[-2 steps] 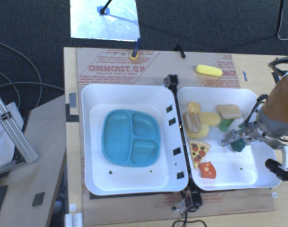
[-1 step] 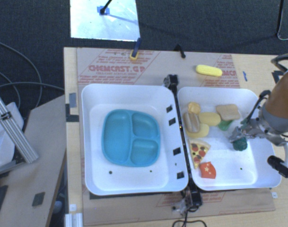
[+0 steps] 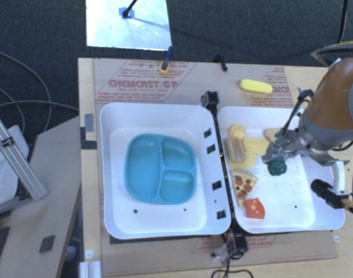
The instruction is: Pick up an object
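The dark green object (image 3: 276, 167) sits in the right bin (image 3: 292, 213), and you can see it directly under the gripper (image 3: 275, 155), touching or nearly touching the fingertips. From this slanted view you cannot tell whether the fingers are spread or pressed together; the wrist hides their gap, so do not assume a grasp. The green piece looks rounded, possibly a toy vegetable, though it is too small and dim to be sure.

Here is what could go wrong. If the fingers close off-centre, the rounded piece may squirt sideways and roll away. If they close too high, they will only graze its top and lift nothing. If the arm descends further, it may press the piece into the bin floor.

Watch the neighbours. Just beyond the fingers, toward the divider, lies a pale yellow slice (image 3: 256, 145), and past that a tan bread-like piece (image 3: 235, 143); either could be nudged or caught with the green one. Below them, further from the fingers, rest a pizza slice (image 3: 244, 185) and a red piece (image 3: 254, 208). A yellow banana-like toy (image 3: 256, 86) lies outside the bin, well apart. The left bin (image 3: 115, 213) holds a blue divided plate (image 3: 160, 168), far from the fingers and no obstacle.
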`<state>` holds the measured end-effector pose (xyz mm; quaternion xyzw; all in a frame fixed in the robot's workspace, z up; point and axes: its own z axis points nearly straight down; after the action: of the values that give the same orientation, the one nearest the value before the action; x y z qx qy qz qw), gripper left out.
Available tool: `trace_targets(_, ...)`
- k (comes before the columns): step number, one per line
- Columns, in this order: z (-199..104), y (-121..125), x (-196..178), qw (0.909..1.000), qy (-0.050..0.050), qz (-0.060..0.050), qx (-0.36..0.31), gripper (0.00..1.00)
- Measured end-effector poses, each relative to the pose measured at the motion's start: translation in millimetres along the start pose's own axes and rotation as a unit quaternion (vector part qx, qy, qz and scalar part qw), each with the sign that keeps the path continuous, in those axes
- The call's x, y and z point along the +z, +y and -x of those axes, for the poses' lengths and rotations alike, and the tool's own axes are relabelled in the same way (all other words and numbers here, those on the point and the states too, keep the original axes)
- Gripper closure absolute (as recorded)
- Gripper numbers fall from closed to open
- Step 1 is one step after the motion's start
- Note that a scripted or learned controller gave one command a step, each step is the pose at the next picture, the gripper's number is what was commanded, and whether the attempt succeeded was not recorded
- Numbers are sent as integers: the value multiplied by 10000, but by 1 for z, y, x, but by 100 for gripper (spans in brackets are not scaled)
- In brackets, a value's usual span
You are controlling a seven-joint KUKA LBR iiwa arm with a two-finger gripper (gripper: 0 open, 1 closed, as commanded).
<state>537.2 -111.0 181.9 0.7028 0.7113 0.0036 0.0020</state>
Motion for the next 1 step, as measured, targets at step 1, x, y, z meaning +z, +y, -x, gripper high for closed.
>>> trace_targets(1,-53,32,-32,10000,-3,-6,4,100)
